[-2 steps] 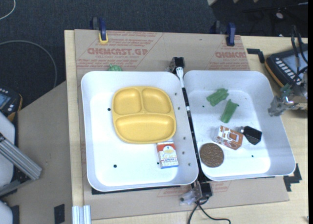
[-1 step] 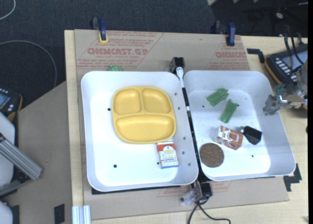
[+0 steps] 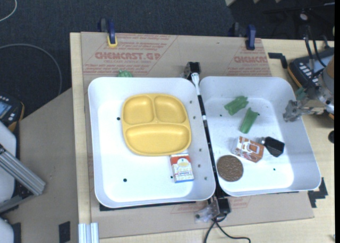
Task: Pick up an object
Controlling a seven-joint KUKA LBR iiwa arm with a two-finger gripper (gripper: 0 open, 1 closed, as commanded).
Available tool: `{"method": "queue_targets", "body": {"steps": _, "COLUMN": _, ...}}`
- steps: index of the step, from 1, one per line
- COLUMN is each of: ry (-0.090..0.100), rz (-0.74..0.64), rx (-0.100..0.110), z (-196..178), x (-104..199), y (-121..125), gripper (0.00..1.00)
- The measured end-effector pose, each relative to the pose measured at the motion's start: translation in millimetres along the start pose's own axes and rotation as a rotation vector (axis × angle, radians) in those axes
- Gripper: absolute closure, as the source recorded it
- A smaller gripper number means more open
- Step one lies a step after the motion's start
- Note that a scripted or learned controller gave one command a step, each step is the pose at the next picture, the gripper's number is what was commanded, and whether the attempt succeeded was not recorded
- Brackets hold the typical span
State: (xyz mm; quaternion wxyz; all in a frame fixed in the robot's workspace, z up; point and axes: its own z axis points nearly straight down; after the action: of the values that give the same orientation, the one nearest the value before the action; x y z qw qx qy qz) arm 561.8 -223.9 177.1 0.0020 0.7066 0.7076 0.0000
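Nearest the bottom of the frame, the left bin point(image 3: 106, 183) has a small red-and-white carton point(image 3: 181, 168), and the right bin point(image 3: 303, 178) a brown disc point(image 3: 230, 167). Just above that: an orange packet point(image 3: 249, 149), a black piece point(image 3: 274, 146), two green pieces point(image 3: 248, 120) point(image 3: 236, 104). A yellow divided plate point(image 3: 156, 124) sits in the left bin's upper middle. The gripper point(image 3: 295, 110) hangs at the right bin's right rim, can't tell its fingers' state.

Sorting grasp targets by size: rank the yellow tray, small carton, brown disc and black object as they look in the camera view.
1. yellow divided tray, by far the largest
2. brown round disc and red-and-white carton: they look alike in size, so no ranking between them
3. black object, smallest
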Motion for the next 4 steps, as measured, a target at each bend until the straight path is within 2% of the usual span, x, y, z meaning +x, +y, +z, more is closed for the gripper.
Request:
{"method": "queue_targets", "body": {"steps": 1, "ry": 0.005, "rz": -0.001, "rx": 0.004, "z": -58, "x": 55, "y": -62, "gripper": 1.0}}
{"method": "queue_targets", "body": {"steps": 2, "ry": 0.0, "rz": 0.004, "rx": 0.003, "z": -4, "x": -3, "y": -31, "gripper": 1.0}}
{"method": "queue_targets", "body": {"steps": 4, "ry": 0.0, "rz": 0.0, "rx": -0.001, "z": 10, "x": 0, "y": 2, "gripper": 1.0}}
